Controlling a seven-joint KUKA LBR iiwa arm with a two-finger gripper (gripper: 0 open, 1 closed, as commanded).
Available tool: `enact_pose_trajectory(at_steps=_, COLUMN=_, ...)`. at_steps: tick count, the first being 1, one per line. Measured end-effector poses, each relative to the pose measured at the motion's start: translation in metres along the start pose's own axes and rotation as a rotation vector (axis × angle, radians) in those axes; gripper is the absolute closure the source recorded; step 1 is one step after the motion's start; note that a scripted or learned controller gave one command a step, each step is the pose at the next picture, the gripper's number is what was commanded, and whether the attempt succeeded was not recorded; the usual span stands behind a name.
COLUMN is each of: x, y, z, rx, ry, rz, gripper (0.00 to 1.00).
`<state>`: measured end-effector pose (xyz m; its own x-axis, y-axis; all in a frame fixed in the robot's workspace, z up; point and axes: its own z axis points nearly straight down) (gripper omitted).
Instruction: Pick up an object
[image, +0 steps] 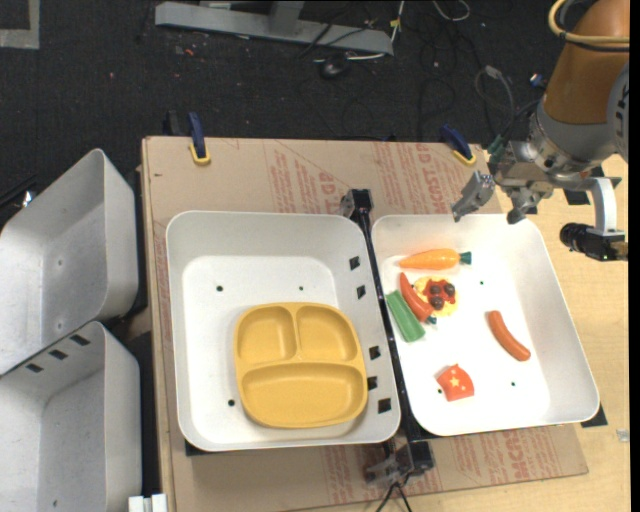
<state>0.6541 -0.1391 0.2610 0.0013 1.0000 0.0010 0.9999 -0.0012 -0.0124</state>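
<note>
Gripper (497, 201) above right bin's (560, 290) far edge, fingers spread, nothing between them. Inside that bin: carrot (431, 259) nearest the gripper, sausage (508, 334) mid-bin. Yellow plate (300, 364) in the bin left of it.

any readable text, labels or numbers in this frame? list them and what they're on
Red print on the cardboard sheet under the bins: repeated lettering, mirrored or upside down, too blurred to read for certain.
Red print on the cardboard's front edge: same kind, unreadable.
Small red toy in the right bin: yellow mark, not text.
Yellow tray: no text visible.
</note>
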Motion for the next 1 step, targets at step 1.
enact_pose_trajectory(at_steps=1, x=0.0002, y=0.0020, z=-0.0081, rx=-0.013, ry=-0.002, rz=-0.002, gripper=0.00)
